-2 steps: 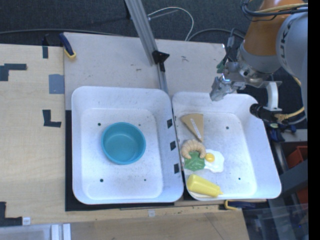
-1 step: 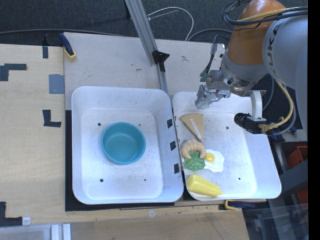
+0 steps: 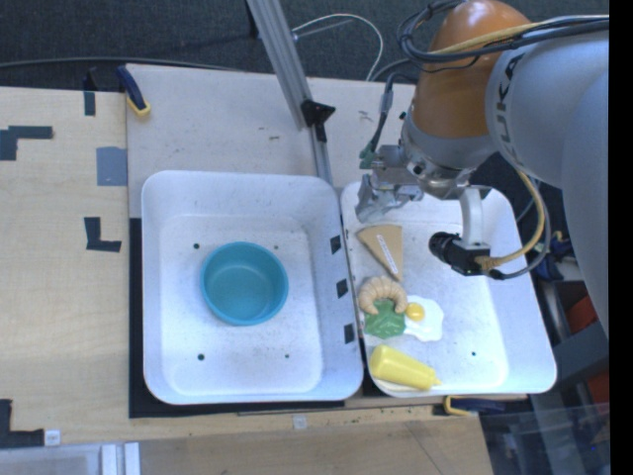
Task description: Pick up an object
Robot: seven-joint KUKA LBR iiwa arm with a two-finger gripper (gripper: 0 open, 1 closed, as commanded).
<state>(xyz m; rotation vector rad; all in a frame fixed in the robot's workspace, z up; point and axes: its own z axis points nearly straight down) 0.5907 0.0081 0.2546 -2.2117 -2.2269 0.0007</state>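
Camera view, claw low at right bin's far-left corner, finger spread unclear, just above cheese wedge.

Two bins sit side by side on the counter. The left bin holds a bowl near its middle. In the right bin, along its left side from back to front, lie a wedge, a croissant, a leafy piece beside an egg, and a corn cob. The gripper hangs at the bin's back left corner.
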